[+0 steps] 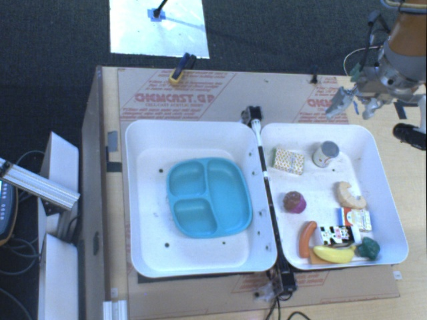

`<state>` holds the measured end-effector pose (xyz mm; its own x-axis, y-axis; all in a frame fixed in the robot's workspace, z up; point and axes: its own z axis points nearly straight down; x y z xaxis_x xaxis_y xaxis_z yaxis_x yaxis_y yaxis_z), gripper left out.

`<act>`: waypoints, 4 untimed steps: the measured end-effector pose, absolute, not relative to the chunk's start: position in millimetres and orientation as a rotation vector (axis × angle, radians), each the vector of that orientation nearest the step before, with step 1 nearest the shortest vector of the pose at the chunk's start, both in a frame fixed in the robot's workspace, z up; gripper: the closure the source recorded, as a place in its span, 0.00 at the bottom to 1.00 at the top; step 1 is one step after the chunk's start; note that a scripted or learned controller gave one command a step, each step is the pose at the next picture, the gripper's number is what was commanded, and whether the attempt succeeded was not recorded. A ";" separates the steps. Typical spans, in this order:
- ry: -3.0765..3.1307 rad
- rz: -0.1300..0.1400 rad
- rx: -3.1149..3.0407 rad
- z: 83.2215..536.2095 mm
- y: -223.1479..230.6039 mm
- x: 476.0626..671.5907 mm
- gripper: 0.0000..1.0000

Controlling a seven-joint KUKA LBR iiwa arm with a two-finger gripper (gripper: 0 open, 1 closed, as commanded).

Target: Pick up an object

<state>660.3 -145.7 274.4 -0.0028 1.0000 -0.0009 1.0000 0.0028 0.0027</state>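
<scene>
My gripper [353, 105] hovers above the bench just beyond the far rim of the right bin [383, 172], and its two fingers are spread open with nothing between them. Several items lie in that bin. A grey can [325, 153] and a patterned square block [289, 160] are nearest the gripper. Further forward are a purple plum [294, 202] and a tan bagel piece [349, 195]. An orange sausage [306, 237], a black-and-white carton [335, 233], a banana [333, 253] and green broccoli [368, 248] sit along the front.
The left bin [143, 179] holds a blue divided plate [208, 197]. A black-handled divider [261, 159] runs between the bins. A yellow-tipped tool [179, 72] lies on the board behind the left bin. Cables hang near the arm's wrist [403, 42].
</scene>
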 end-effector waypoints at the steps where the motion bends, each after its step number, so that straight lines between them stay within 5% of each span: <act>1: 2.227 0.001 2.217 205.4 -72.1 624.2 0.00; 2: 2.223 -0.002 2.221 110.6 -89.5 603.0 0.00; 3: 2.222 0.000 2.220 84.0 -85.8 556.1 0.00; 4: 2.222 0.001 2.220 84.2 -91.5 537.0 0.00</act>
<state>537.0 -91.5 84.2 -0.0008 1.0000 0.0001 1.0000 0.0008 0.0005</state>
